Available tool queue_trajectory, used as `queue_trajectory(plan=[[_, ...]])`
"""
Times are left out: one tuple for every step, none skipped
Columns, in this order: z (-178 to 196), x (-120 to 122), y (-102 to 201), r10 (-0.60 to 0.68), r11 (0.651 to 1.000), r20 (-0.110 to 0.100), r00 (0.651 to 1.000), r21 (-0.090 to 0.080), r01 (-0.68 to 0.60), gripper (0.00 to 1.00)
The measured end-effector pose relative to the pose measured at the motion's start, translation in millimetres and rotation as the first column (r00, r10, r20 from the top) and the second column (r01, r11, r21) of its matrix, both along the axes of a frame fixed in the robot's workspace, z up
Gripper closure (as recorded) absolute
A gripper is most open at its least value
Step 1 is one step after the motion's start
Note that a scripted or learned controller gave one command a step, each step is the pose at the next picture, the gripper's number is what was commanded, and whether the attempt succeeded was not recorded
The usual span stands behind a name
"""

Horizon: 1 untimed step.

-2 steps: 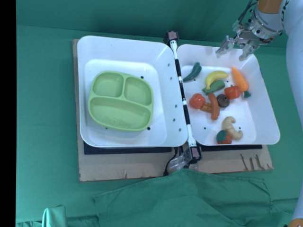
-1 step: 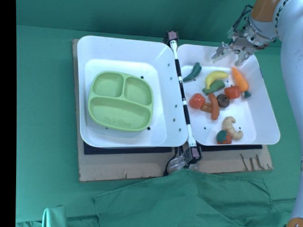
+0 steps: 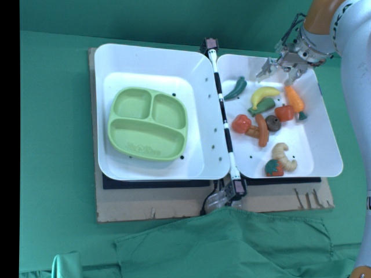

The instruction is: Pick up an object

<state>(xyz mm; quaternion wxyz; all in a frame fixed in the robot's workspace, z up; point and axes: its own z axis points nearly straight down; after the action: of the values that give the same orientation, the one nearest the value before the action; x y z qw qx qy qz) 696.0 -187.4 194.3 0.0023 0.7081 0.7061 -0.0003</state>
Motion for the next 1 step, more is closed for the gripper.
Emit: queue_trajectory(plan=[[15.5,-73.1,-1.0,-0.004,1.000,-0.002,1.000,0.001,0.004,0.00]])
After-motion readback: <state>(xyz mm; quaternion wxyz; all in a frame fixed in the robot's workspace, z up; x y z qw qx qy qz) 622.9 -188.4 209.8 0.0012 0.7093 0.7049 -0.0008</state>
